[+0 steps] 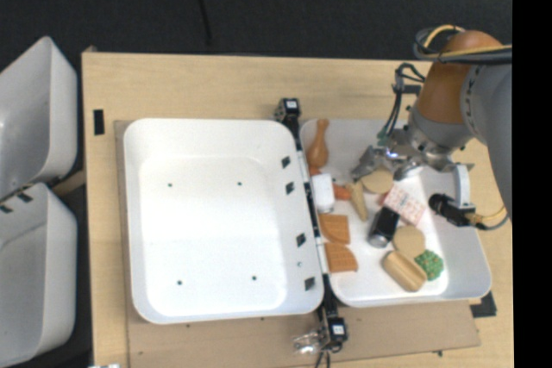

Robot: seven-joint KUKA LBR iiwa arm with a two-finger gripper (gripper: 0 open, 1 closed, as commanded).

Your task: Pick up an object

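Tool (385,165) low in the right bin (466,276) near its far edge, fingers look spread, nothing between them; round biscuit (377,183) just under it is crowded by the pink-patterned packet (405,202) and black can (382,227), so closing may snag two or slip.

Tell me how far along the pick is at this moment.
Early stage. Done: the arm has reached over the right bin, with the tool low above the clutter near a round tan piece. In hand: nothing visibly held. Left: grasp and lift an item; the black cylinder, green toy and others lie in the bin.
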